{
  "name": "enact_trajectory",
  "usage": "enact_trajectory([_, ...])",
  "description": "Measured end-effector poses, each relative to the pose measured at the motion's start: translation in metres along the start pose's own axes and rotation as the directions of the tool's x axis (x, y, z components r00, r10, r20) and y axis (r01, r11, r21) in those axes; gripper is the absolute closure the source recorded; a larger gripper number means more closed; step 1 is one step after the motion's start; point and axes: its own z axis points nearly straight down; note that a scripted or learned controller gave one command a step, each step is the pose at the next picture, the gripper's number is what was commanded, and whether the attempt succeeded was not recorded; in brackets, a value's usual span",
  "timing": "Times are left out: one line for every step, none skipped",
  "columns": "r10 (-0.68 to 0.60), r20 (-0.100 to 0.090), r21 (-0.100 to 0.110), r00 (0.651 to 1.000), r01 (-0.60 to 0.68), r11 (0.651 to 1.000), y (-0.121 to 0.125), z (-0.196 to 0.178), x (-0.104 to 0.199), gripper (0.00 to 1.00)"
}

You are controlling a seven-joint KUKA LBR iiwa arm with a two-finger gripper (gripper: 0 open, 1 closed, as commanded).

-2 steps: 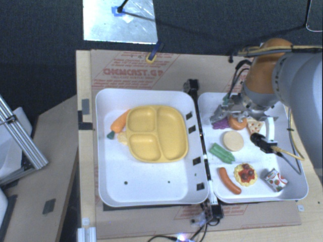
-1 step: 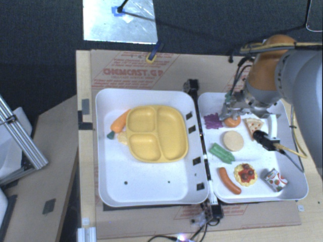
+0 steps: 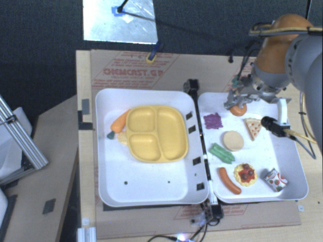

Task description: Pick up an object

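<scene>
The grey KUKA arm with its orange band (image 3: 282, 39) reaches in from three o'clock and bends down over the far edge of the right shallow white plastic bin (image 3: 295, 160). The left white bin (image 3: 108, 150) carries a yellow three-compartment plastic plate (image 3: 154, 132), with an orange toy carrot (image 3: 119, 121) touching the plate at its nine o'clock rim, seemingly wedged there.

In the right bin the toys lie loosely scattered, apart enough for single grasps: a round beige bun (image 3: 233, 140) near the centre, a green bean pod (image 3: 222, 153) at its seven o'clock, a red sausage (image 3: 228, 180) at six, a purple grape cluster (image 3: 213, 120) at ten, and a pizza wedge (image 3: 253, 128) at two.

The gripper (image 3: 238, 104) sits at twelve o'clock directly over a small round orange toy (image 3: 238, 110), the likely target; whether it is gripped cannot be told.
</scene>
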Motion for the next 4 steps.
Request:
enact_trajectory([0.002,0.001,0.0,1.0,-0.002,1.0,-0.001,-0.06,-0.008,1.0])
enact_trajectory([0.001,-0.001,0.004,1.0,-0.001,1.0,0.0,-0.064,-0.008,1.0])
enact_trajectory([0.003,-0.002,0.011,1.0,-0.003,1.0,-0.054,-0.056,0.013,1.0])
enact_trajectory([0.002,-0.002,0.009,1.0,-0.002,1.0,-0.102,-0.07,0.035,1.0])
